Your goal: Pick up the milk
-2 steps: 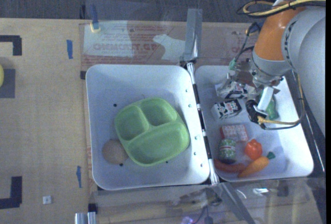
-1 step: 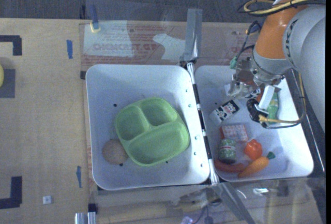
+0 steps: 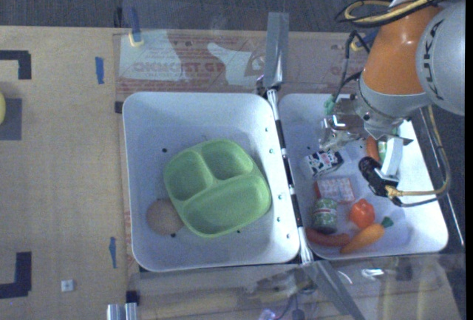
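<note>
The gripper (image 3: pixel 332 140) hangs over the right bin (image 3: pixel 425 233), just above the milk (image 3: pixel 323 161), and whether it is open or closed I cannot tell. The milk, a small black-and-white carton, lies on the bin floor, with a pink packet (image 3: pixel 336 188), a can (image 3: pixel 324 213), a red pepper (image 3: pixel 361 213) and a carrot (image 3: pixel 366 236) below it. In the left bin (image 3: pixel 140 126) a green divided plate (image 3: pixel 216 186) partly covers a tan round thing (image 3: pixel 162 216)

Tan bench (image 3: pixel 59 185) bears two white bins (image 3: pixel 140 163) side by side.

Two white bins (image 3: pixel 140 163), one green tray (image 3: pixel 216 187), one milk carton (image 3: pixel 323 160), one carrot (image 3: pixel 366 236).
</note>
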